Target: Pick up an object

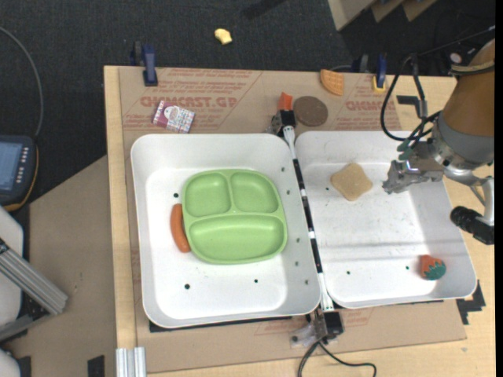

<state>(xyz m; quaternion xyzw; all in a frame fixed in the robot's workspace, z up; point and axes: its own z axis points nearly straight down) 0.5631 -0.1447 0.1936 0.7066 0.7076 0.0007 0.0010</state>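
Your tool (395,177) sits just right of the tan sponge (350,181), finger state unclear, so dropping here could nudge it aside and close on nothing.

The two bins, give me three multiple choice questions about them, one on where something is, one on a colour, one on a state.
1. Where does the orange sausage lie?
A. In the right bin
B. In the left bin, against the plate's left edge
C. On the plate

2. What colour is the divided plate?
A. Green
B. Blue
C. White

3. How does the tan sponge stand to the end effector?
A. Lifted above the bin
B. Pressed under it
C. Lying on the right bin floor, apart from it

Answers:
1. B, it rests on the bin floor beside the plate.
2. A, the three-compartment plate is light green.
3. C, white floor shows between the sponge and the end effector.
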